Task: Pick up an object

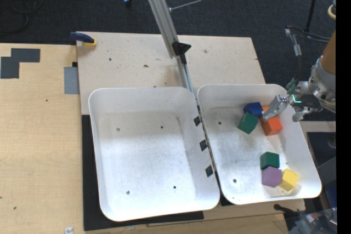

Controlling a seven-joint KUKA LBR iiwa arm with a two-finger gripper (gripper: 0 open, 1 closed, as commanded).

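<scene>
Figure. The left bin [143, 150], a shallow white tray with rounded corners and a finely speckled floor, lay well to the left of the jaws. The right bin [222, 172], of the same smooth white plastic, touched it along a shared edge carrying small black clips. Within the right bin, a dark green cube [247, 123] sat tilted just left of the jaws, touching a blue block [253, 109] behind it. An orange cube [271, 125] lay directly below the gripper [277, 107], whose slim metallic fingers reached down over the bin's far right rim (whether the jaws stood wide or narrow could not be told, and nothing was seen between them). Well below the jaws clustered a green cube [269, 160], a matte purple cube [271, 176] and a yellow cube [289, 178], each touching its neighbour.
</scene>
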